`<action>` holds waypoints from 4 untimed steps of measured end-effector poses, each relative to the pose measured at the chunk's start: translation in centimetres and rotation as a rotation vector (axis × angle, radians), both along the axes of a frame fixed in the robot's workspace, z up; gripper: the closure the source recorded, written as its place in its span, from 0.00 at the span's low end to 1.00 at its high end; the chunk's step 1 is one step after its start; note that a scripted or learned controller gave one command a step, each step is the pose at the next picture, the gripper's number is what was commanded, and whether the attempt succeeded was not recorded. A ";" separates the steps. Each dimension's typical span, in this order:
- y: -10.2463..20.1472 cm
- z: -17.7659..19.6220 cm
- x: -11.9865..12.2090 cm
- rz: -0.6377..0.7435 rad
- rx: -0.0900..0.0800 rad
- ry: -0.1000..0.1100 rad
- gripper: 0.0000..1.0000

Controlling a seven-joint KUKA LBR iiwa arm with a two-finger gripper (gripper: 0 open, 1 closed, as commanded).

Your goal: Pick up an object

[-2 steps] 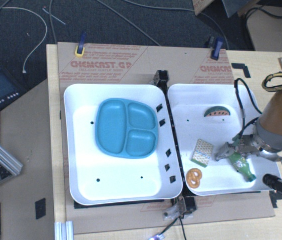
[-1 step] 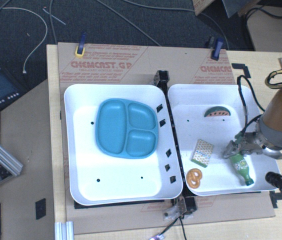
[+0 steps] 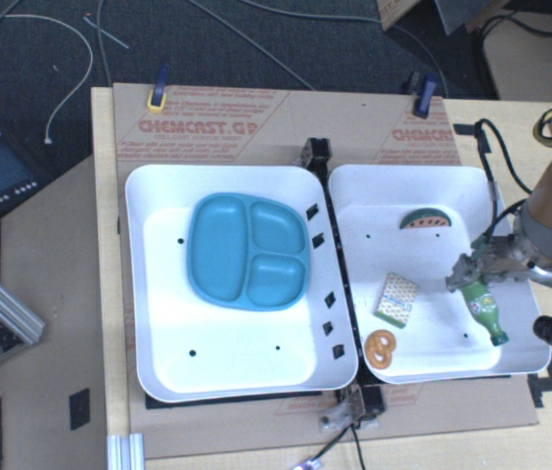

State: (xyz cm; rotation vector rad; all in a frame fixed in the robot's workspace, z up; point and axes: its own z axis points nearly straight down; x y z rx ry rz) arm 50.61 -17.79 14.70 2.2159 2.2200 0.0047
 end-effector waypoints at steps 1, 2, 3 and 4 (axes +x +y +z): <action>-0.2 4.4 -0.1 -0.001 0.000 0.000 1.00; -0.4 9.0 -0.6 -0.001 -0.001 0.000 1.00; 5.0 8.6 0.1 0.005 0.005 0.007 1.00; 9.2 8.0 1.8 0.004 0.003 0.005 1.00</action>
